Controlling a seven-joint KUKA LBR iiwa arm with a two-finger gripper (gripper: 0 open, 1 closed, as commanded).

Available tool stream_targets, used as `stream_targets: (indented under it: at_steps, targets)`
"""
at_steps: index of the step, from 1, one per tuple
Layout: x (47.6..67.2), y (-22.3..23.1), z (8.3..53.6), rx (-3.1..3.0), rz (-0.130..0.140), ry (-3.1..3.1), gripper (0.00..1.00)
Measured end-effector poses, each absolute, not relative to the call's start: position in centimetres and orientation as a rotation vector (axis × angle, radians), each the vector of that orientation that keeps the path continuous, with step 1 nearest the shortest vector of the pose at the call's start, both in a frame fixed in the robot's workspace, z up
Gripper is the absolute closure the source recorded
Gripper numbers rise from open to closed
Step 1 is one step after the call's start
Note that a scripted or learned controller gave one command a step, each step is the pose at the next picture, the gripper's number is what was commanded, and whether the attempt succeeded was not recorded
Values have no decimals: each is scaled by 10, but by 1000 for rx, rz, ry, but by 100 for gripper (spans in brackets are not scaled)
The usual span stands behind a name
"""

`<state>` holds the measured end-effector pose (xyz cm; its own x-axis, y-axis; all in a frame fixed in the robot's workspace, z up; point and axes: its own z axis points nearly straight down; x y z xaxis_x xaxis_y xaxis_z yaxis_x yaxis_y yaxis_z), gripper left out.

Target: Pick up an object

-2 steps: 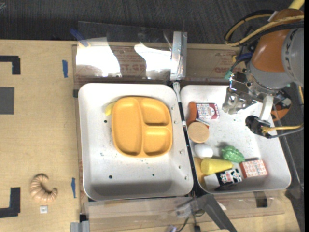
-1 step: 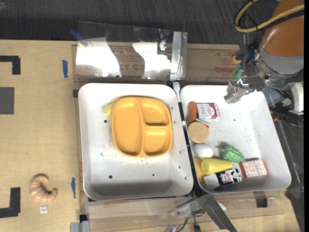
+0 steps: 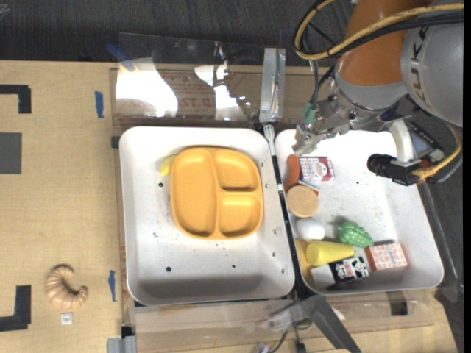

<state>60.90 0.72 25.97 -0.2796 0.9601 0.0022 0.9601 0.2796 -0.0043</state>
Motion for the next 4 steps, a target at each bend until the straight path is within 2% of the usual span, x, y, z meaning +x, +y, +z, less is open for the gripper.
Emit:
stream_targets:
  at_steps: [1,2,3,4]
  targets:
    - [667,-44,266,-2020,2,-2408,100]
    - [640,-74,317,-1261,-2,-2885,100]
    - [623,-102,321,-1487,0,-2768,100]
    - [654,-31,353,-1016,-4,-2979,100]
